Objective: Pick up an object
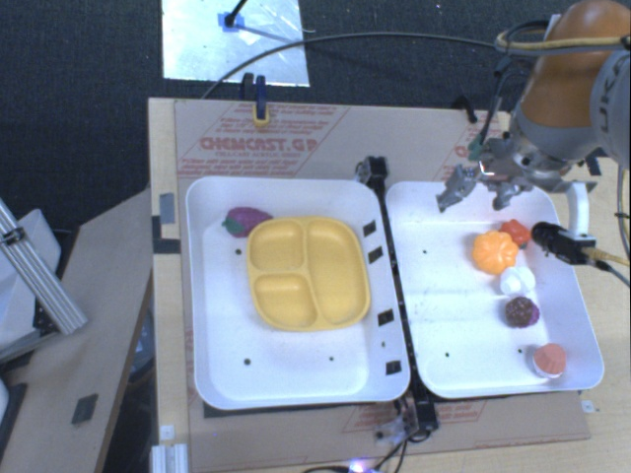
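My gripper [480,194] hangs over the far edge of the right bin [444,363], open, with nothing between its fingers. Below and to its right lie an orange pumpkin-like toy [495,252] and a small red piece [515,232] touching it. Further toward the front sit a white object [516,282], a dark purple ball [522,311] and a pink-and-white item [549,360]. All of these line the right side of the right bin.
The left bin [212,363] holds a yellow divided plate [304,272] and a purple toy [245,221] at its far left. A black divider [389,284] runs between the bins. The left half of the right bin is bare.
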You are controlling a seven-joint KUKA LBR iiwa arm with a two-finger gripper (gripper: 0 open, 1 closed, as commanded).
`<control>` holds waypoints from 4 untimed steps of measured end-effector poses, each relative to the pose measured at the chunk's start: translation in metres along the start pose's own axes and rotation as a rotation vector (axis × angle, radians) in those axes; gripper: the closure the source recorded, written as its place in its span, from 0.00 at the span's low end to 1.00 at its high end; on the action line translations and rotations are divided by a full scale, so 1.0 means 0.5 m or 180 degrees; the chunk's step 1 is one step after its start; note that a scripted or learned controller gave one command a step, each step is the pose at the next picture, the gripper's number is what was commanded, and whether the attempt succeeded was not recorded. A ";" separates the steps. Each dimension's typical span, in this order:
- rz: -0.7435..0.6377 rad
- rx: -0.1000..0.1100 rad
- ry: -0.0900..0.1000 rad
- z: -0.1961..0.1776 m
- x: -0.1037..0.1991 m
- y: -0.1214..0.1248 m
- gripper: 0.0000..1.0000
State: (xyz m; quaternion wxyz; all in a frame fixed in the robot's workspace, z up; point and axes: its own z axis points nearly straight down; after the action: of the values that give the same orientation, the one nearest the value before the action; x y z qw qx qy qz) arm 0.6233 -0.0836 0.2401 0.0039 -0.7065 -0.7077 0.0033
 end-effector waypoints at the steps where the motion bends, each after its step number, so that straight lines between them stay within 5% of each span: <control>1: -0.0006 -0.0038 -0.0003 -0.014 0.000 0.004 0.00; 4: 0.0005 -0.0022 -0.0001 0.304 -0.005 -0.008 0.00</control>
State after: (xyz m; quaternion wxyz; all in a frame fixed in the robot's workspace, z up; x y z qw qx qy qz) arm 0.6180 -0.0862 0.0880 0.0014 -0.7071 -0.7071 0.0010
